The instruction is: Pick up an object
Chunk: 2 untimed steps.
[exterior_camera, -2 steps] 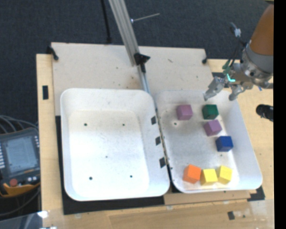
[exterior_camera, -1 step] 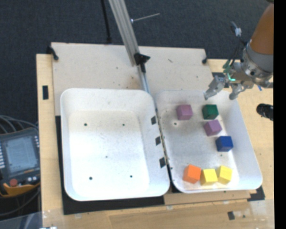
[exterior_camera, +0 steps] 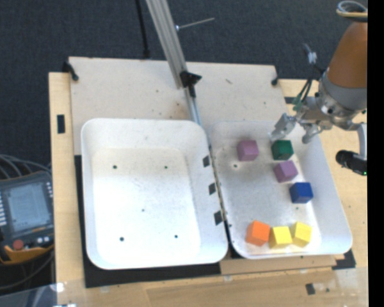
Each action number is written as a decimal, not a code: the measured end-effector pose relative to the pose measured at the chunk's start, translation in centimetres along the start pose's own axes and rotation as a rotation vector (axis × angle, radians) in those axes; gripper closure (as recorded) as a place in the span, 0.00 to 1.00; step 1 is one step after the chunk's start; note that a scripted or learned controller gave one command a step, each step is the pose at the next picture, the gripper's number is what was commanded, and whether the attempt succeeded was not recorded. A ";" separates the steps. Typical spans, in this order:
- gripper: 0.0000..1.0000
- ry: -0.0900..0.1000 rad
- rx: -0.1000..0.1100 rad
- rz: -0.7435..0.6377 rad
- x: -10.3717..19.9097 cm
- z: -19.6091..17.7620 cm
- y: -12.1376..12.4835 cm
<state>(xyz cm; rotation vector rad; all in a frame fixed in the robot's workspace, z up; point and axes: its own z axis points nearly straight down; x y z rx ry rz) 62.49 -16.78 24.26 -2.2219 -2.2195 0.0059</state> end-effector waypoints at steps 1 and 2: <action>0.00 0.001 0.001 0.001 0.2 4.4 -0.6; 0.00 0.000 0.001 0.001 0.1 9.2 -1.6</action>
